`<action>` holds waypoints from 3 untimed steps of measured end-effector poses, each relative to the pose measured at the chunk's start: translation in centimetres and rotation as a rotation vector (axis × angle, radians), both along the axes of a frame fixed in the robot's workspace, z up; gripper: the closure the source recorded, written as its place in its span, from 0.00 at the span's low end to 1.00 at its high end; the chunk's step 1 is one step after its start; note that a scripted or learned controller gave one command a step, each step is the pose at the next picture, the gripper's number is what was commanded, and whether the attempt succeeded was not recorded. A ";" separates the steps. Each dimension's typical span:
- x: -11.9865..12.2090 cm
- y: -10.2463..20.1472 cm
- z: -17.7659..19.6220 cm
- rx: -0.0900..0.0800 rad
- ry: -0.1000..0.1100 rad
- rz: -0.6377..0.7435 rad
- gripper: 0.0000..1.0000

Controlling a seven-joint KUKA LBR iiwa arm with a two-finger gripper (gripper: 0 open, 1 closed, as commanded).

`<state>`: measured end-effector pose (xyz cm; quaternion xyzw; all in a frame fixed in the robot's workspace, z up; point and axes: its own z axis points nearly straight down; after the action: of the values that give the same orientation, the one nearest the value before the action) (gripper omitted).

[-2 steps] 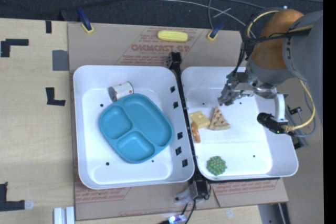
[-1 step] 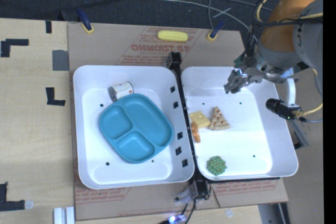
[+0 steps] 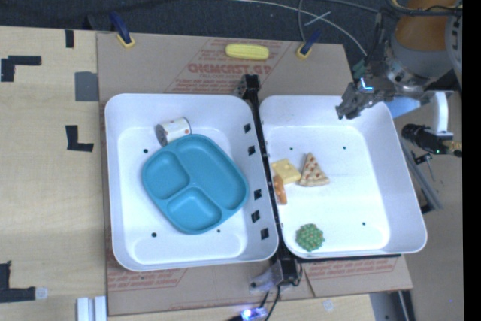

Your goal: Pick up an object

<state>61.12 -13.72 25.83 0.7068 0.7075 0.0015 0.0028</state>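
**Claw over the right bin's far corner**

My left bin (image 3: 120,162) holds a blue divided plate (image 3: 194,183) and a small can (image 3: 172,130). My right bin (image 3: 376,184) holds a pizza slice (image 3: 313,171), cheese piece (image 3: 284,171) and broccoli (image 3: 310,237). My claw (image 3: 355,105) hangs above its far rim; its spread I cannot tell.

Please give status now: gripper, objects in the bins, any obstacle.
Gripper over right bin far rim, nothing visibly held. Pizza slice, cheese, broccoli lie loose there. No obstacle between.
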 end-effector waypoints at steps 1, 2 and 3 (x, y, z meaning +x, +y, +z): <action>0.6 5.0 -1.5 0.002 0.007 0.004 1.00; 1.9 9.7 -2.5 0.002 0.008 0.005 1.00; 2.8 14.4 -3.6 0.001 0.007 0.003 1.00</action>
<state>63.87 0.63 22.26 0.7055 0.7087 -0.0007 -0.0003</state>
